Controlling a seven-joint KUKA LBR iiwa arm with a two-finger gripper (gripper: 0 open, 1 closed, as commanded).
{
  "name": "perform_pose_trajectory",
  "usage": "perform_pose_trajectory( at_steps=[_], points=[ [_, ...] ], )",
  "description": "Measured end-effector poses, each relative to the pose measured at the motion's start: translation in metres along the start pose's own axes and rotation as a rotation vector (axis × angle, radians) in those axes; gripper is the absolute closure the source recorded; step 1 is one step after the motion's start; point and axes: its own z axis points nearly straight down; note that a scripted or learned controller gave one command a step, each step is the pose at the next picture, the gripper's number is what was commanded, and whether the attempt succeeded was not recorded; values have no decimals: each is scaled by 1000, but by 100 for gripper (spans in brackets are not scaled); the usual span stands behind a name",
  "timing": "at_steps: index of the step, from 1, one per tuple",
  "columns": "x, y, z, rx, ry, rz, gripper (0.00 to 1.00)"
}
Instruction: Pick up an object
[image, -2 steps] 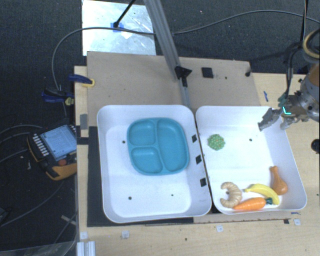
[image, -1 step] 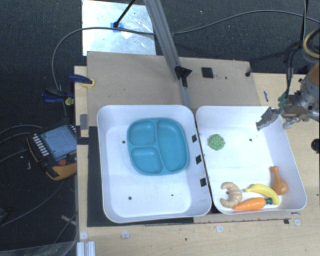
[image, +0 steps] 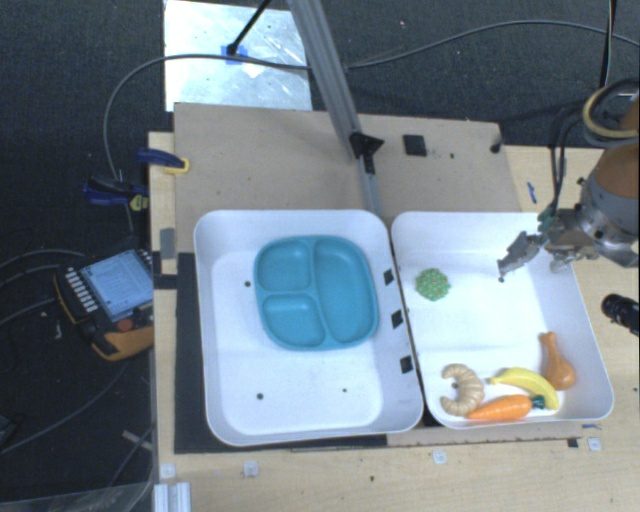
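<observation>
Sitting alone: round, bumpy green ball (image: 433, 284); gripper (image: 512, 260) apart

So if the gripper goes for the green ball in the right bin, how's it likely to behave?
The green ball looks round and bumpy, so it would probably roll if nudged off-centre. It sits alone on the right bin floor, with nothing beside it to stop it. Its small size suggests it is light, and it might squirt from the gripper.

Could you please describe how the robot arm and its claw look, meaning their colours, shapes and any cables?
The arm is grey metal with rounded joints, and an orange band circles it above the wrist. Thin dark cables run along its side. The claw is a small, dull grey metal part with two slim fingers, mounted on a blocky grey wrist piece.
</observation>
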Motion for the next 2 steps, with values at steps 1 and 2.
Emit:
perform_pose_trajectory(
  at_steps=[1,2],
  points=[
    [-11,1,52,0,0,1,0],
    [-8,-1,114,1,1,1,0]
  ],
)
